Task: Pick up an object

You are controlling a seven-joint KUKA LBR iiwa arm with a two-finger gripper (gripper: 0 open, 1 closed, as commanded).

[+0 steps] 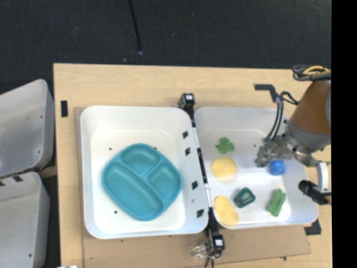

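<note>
The right bin [245,119] holds several small objects. Among them are a green leafy piece [225,145], a round yellow piece [223,168] and a dark green block [244,197]. A second yellow piece [226,210] lies at the front rim, and a light green piece [275,201] lies at the front right. A blue object [277,168] sits near the bin's right side. My gripper [266,156] reaches in from the right and hangs low, just left of and above the blue object. Whether it touches the object is unclear.
The left bin [95,121] holds a teal divided plate [141,180]. A ridge with black clips [195,161] separates the two bins. The arm's grey wrist and orange band [312,113] cover the right bin's far right side.
</note>
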